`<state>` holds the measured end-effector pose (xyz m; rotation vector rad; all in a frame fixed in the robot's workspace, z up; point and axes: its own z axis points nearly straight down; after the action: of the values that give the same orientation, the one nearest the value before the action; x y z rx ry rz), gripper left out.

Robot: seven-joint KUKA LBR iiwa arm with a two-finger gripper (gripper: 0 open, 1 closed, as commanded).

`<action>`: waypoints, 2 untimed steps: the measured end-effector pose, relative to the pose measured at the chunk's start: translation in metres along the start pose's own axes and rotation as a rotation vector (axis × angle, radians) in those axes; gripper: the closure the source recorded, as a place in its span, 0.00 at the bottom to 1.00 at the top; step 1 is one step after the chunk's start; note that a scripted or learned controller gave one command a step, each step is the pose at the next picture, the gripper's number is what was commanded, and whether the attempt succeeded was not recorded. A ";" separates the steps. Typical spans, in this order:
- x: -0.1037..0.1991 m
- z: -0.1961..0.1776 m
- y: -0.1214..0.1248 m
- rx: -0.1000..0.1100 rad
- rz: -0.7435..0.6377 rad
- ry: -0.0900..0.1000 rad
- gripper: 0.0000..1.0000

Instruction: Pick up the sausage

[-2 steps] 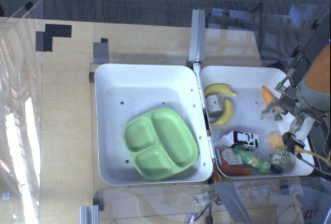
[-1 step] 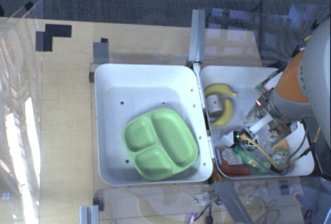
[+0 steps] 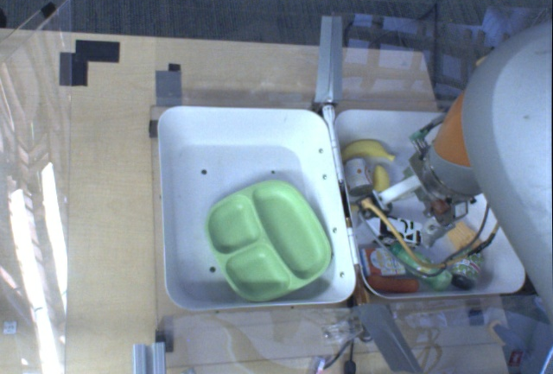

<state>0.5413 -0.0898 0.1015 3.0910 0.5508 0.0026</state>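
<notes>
The sausage (image 3: 394, 284) is a short reddish-brown piece lying against the near wall of the right bin (image 3: 511, 275). My gripper (image 3: 439, 213) hangs low over the middle of that bin, under the grey arm with its orange band (image 3: 449, 143). It is up and to the right of the sausage and apart from it. Cables and the wrist body cover much of the gripper.
A banana (image 3: 367, 149) lies at the far left of the right bin, with a grey object (image 3: 356, 179) below it. A red packet (image 3: 380, 261) and a green item (image 3: 437, 280) crowd the sausage. The left bin (image 3: 186, 148) holds a green divided plate (image 3: 269, 238).
</notes>
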 end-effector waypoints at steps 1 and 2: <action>-0.001 -0.007 -0.001 0.002 -0.009 -0.006 1.00; 0.000 -0.016 -0.002 0.004 -0.019 -0.008 1.00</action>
<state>0.5400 -0.0878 0.1172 3.0886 0.5802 -0.0111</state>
